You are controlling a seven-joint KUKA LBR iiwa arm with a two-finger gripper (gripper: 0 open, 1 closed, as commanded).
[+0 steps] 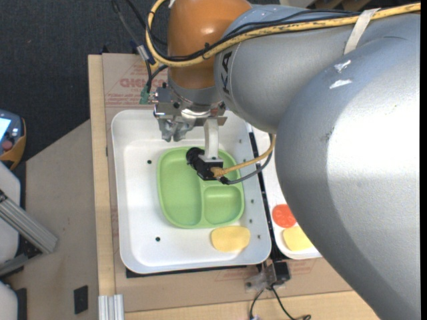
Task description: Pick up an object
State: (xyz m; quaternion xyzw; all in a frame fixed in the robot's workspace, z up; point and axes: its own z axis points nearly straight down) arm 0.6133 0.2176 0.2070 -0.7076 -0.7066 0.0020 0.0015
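Left bin [133,199]: arm hides tool [193,133] above green tray [180,192].

I see a pale green divided tray [190,191] lying flat in the left bin (three compartments, nothing in them). A yellow rounded piece [230,238] rests just beside its near right corner, apart from it.
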